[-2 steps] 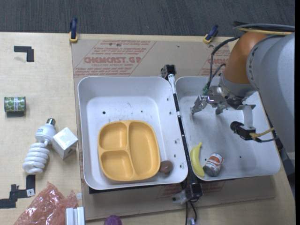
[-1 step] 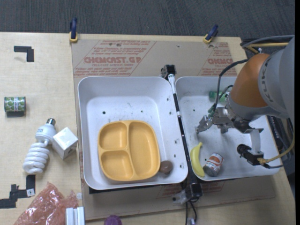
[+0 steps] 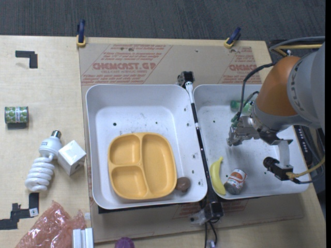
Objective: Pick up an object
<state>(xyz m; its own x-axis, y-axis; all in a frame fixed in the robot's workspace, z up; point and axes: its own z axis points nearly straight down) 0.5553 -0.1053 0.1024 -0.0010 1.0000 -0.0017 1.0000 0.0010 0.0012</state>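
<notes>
Pincer sits low over the right bin, roughly mid-floor, pointing down; can't tell how it stands, too small and dark against the wrist hardware, and nothing visible in it, so I'd call this pre-grasp. Nearest candidates are below it in the same bin: a banana lying along the left wall near the front corner, and a small can on its side just beside the banana, maybe touching it. Both are near the pincer but clearly apart from it. A green item sits at the back of that bin, partly hidden by the arm, can't identify it. My read: the target is probably the can or the banana, and both are awkward, since the banana hugs the wall and leaves little room on that side, and the can may roll if nudged. Left bin holds a yellow divided tray lying flat, with a small brown round thing touching its front right corner. The bins butt together and sit on a clamped sheet, presumably so they don't shift under contact. Outside the bins on the desk: spiral bulb, white cube just beside it, a green can, red mesh bag at the front edge.
</notes>
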